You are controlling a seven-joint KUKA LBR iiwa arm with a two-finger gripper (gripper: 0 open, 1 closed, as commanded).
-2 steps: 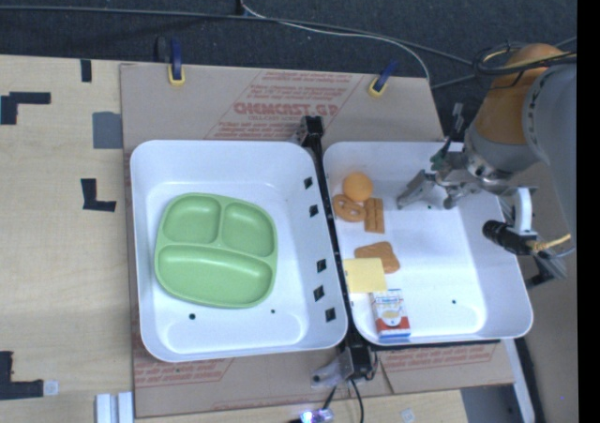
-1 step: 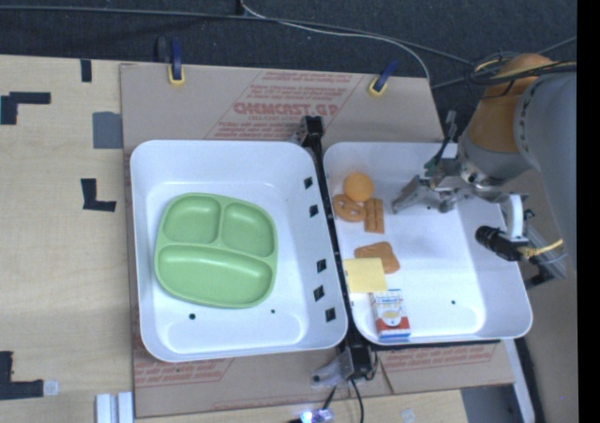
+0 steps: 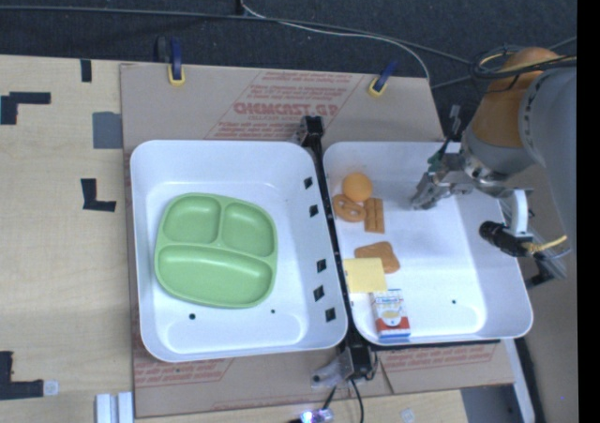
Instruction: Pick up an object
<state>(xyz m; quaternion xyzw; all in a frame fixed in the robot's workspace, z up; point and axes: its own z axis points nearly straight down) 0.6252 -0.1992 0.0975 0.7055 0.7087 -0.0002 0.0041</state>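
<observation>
Where the bench (image 3: 56,252) shows at the far left, its surface is pale wood grain marked with dark tape pieces, and a sheet of brown cardboard (image 3: 272,102) printed with red lettering lies under both bins, pinned at its back edge by two yellow-tipped clamps (image 3: 174,69).

Left of centre, the left bin (image 3: 225,318) is a shallow white tray of smooth plastic with rounded corners. It holds a light green plate (image 3: 217,249), rounded and glossy, divided into three compartments: two small ones toward the back and one long one toward the front. A black strip with clips (image 3: 323,252) runs between the two bins.

Over in the right bin (image 3: 469,304), equally white and shallow, the objects sit along its left side. At the back lies a round orange piece (image 3: 356,187), touching a tan ring-shaped piece (image 3: 349,209) just in front of it, with a narrow brown bar (image 3: 374,215) beside them. Nearer the front lies a flat brown piece shaped like toast (image 3: 378,255), overlapping a flat yellow square (image 3: 365,275). At the front edge stands a small carton (image 3: 391,311), white with red and blue print.

Farther right, the gripper (image 3: 429,196) points down into the back part of the right bin, over bare white floor, well apart from the food pieces. Its metal fingers look slightly spread with nothing between them. Behind it rises the grey arm (image 3: 562,130) with its orange band (image 3: 502,107), and a dark cable (image 3: 328,27) trails across the dark floor at the back.
</observation>
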